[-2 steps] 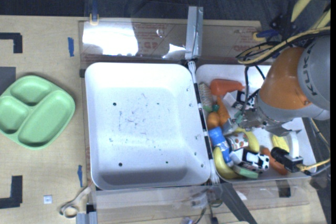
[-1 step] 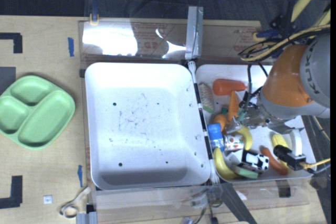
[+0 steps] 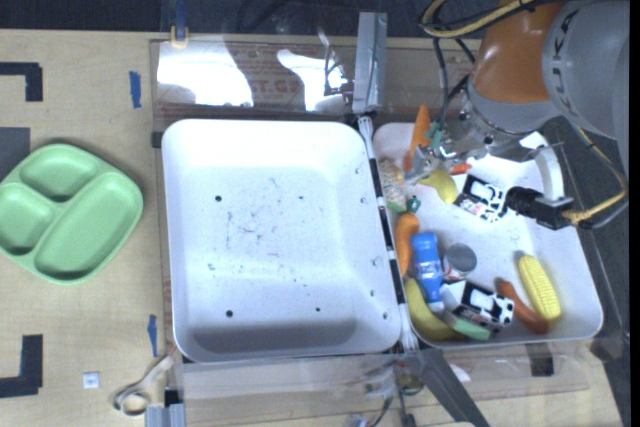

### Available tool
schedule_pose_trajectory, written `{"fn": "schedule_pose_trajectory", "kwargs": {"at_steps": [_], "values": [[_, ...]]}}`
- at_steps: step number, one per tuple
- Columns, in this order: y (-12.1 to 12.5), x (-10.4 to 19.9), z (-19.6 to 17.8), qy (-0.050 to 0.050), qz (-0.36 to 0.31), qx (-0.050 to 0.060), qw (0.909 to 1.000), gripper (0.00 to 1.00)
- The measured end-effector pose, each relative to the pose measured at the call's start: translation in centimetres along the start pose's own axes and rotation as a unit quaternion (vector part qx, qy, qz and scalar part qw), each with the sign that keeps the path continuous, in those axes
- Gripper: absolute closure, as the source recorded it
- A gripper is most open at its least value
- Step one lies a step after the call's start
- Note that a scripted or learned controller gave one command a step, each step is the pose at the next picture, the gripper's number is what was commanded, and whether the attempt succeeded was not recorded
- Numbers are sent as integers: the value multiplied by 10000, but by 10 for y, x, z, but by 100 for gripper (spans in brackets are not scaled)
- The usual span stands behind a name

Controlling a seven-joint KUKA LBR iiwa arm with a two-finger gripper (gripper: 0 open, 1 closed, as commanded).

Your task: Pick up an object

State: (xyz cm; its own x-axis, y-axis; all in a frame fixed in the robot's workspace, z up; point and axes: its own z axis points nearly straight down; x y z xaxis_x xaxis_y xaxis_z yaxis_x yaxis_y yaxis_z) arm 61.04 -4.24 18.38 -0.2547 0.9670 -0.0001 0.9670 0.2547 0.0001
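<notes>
The bench [image 3: 80, 65] carries 2 white bins side by side; the left bin [image 3: 270, 235] shows only its bare floor, and the right bin [image 3: 585, 300] holds all the small things. The arm [image 3: 560, 35], grey with an orange band, reaches down over the far corner of the right bin. A green tray [image 3: 65, 212] with 3 compartments lies on the bench, well apart from both bins. In the right bin I see a banana [image 3: 425, 310] at the near edge, a corn cob [image 3: 538, 282] at the right side, a blue bottle [image 3: 428, 265] beside a carrot [image 3: 405, 235], and a black and white block [image 3: 483, 198] near the middle. The claw [image 3: 440, 150] hangs low over the far part of this bin, just beside a small yellow piece [image 3: 440, 183]; whether it is released or clenched I cannot tell. I judge that nothing is lifted yet; the grasp and the lift are both left to do.
</notes>
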Motion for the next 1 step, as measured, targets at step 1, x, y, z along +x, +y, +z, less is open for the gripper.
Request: {"fn": "schedule_pose_trajectory", "kwargs": {"at_steps": [1], "values": [[1,1,-9,-5,-11,-5,10000,100]]}}
